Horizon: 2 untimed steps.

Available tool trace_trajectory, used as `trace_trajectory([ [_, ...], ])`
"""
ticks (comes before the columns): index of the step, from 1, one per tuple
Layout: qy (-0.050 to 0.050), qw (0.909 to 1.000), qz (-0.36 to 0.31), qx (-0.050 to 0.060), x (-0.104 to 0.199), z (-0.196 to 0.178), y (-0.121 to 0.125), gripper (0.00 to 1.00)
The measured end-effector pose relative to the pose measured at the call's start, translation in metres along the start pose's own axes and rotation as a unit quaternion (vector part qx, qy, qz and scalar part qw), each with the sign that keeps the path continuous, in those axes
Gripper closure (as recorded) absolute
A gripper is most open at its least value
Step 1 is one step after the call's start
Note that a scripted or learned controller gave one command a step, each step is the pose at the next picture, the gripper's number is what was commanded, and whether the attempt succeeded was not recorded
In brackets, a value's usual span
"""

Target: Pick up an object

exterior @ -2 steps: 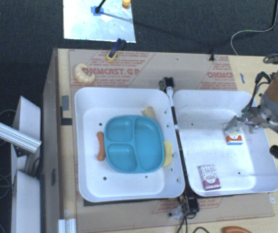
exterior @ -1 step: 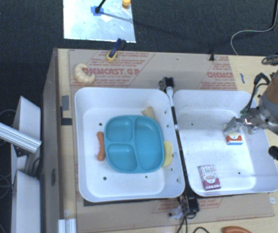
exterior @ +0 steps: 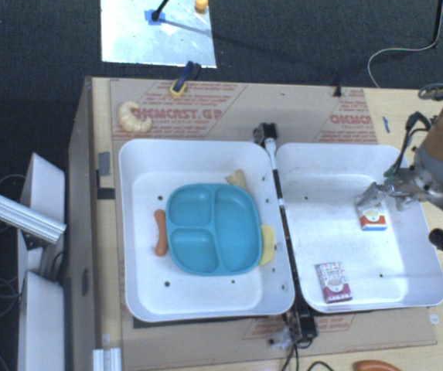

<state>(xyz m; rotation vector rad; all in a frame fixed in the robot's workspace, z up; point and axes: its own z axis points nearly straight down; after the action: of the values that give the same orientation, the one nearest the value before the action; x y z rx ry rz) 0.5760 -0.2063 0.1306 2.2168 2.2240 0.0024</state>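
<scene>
Nearest the camera, a small dark-red carton (exterior: 333, 281) lay flat on the floor of the right-hand bin (exterior: 314, 230), close to its front wall. Farther back in that bin, a small white box with red and blue print (exterior: 373, 220) rested near the right wall, and the gripper (exterior: 377, 196) hung directly over its far edge, seemingly touching or just above it. Whether the gripper was spread or clenched could not be told from this angle, and the box appeared to sit on the bin floor rather than between its tips. The grey arm (exterior: 441, 165) with its orange band reached in from the right edge of the bench. In the left-hand bin (exterior: 140, 230), a blue divided plate (exterior: 212, 229) took up the middle. An orange sausage-shaped toy (exterior: 160, 233) lay just beside the plate's left rim, a yellow piece (exterior: 267, 243) peeked out from under its right rim, and a pale tan object (exterior: 237, 178) sat at its far edge. Behind the bins, on the cardboard sheet (exterior: 298, 107) covering the bench, a cream-coloured curled toy (exterior: 133, 115) lay near the back left corner, with a blue and yellow clamp (exterior: 184, 79) at the rear edge.
</scene>
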Motion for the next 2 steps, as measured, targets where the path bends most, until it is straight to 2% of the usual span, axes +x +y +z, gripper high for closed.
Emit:
trace_trajectory([
  [1, 0.000, 1.0000, 0.001, 0.001, 0.000, 0.047, -0.002, 0.00],
  [2, -0.001, 1.0000, 0.000, -0.001, 0.000, 0.035, -0.001, 1.00],
])
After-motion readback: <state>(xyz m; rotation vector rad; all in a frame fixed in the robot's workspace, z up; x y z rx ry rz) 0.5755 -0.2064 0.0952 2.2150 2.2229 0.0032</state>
